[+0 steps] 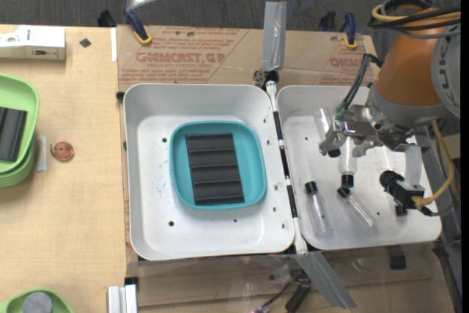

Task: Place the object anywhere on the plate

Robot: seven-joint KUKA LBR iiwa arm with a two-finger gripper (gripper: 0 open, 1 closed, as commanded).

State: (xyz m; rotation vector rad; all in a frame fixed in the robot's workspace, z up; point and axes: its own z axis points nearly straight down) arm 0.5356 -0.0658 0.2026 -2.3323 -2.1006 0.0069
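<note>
The gripper (pixel 338 146) is held over the right bin (pixel 425 231), fingers spread and gripping nothing; tubes (pixel 316 203) lie at six o'clock, the teal plate (pixel 178 165) at nine.

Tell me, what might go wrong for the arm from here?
The clear tubes in the right bin are thin and see-through against white, so the gripper could likely close beside one and miss. Several lie close together, so it might nudge or catch a neighbour. The teal plate sits across the divider in the left bin, so a weakly pinched tube could slip during the carry.
</note>
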